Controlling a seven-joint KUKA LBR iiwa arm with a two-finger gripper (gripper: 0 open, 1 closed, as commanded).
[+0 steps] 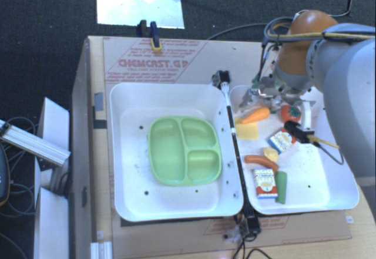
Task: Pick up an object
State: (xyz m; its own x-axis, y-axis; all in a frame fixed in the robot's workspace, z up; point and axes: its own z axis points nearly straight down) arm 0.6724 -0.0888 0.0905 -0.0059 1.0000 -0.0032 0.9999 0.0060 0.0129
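Observation:
My gripper (pixel 275 96) hangs low over the back of the right bin (pixel 332 188), under the orange-banded wrist. Just in front of it lies an orange carrot (pixel 257 115), with a red round item (pixel 288 113) to its right, partly hidden by the gripper's body. A yellow cheese block (pixel 247 130) lies below the carrot. Farther forward are a blue and yellow packet (pixel 281 140), a reddish sausage (pixel 261 161), a small red and white carton (pixel 265 183) and a green stick (pixel 281 187). Nothing visibly sits in the gripper.
The left bin (pixel 128 134) holds a light green divided plate (pixel 183 150). A black divider bar (pixel 230 123) runs between the two bins. The big grey arm covers the right bin's far right side. A blue clamp (pixel 154 33) sits on the bench's back edge.

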